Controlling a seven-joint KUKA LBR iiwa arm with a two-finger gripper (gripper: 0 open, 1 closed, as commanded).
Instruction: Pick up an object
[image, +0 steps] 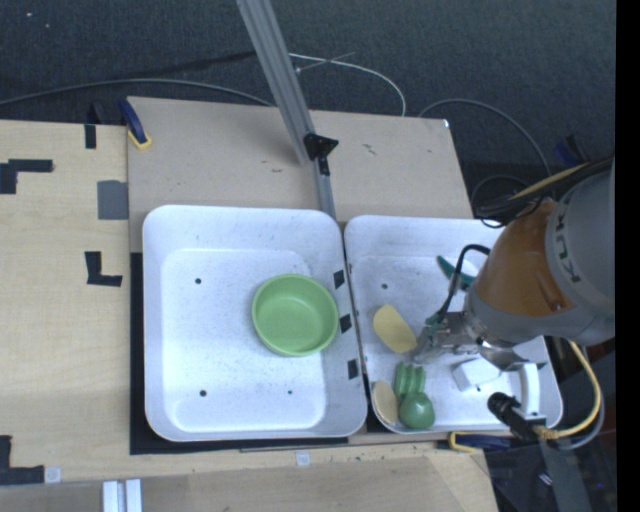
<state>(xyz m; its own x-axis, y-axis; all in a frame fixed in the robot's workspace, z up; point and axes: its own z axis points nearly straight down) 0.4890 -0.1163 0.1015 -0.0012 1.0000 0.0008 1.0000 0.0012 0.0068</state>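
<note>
Gripper (432, 345) sits low in the right bin (400, 240), just above the green toy (411, 396) at lower right of frame. I can't tell how its jaws stand. Green bowl (294, 315) is mid-frame in the left bin (200, 235).

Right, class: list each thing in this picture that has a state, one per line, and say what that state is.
green bowl: upright, opening facing up, alone in the left bin.
yellow piece: lying flat in the right bin, beside the gripper.
green object: lying near the right bin's front edge.
gripper: down in the right bin; whether it holds anything cannot be told.
</note>
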